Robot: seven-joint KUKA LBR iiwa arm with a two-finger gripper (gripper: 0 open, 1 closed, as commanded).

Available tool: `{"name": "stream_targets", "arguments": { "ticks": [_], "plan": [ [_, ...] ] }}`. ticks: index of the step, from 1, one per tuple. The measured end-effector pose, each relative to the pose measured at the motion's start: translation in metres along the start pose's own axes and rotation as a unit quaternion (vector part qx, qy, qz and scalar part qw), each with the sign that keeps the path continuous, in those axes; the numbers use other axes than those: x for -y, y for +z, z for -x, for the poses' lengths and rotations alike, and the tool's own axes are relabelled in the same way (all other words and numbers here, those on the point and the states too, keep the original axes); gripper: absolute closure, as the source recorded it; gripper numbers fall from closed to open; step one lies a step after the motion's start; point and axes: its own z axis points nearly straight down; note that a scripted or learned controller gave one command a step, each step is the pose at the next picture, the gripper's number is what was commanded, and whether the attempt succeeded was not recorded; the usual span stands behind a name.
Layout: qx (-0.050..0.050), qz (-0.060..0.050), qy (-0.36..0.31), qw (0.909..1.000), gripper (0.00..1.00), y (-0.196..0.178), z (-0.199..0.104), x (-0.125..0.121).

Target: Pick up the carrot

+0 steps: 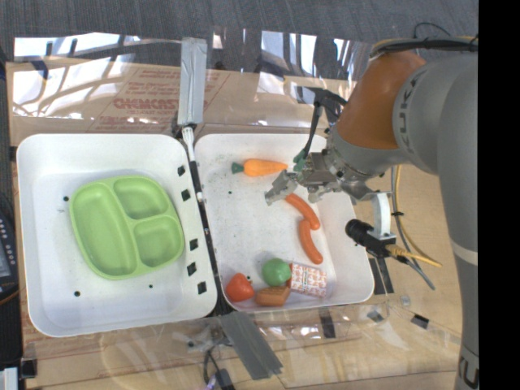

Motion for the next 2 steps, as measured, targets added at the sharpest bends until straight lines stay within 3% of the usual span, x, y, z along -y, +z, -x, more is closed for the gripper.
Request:
{"name": "stream_targets", "arguments": {
  "ticks": [1, 2],
  "plan": [
    [0.001, 0.003, 0.076, 0.9971, 0.00, -0.090, -0.027, 0.009],
    [0.001, 0.001, -0.007, 1.0000, 0.00, -0.084, -0.045, -0.062]
  ]
}}
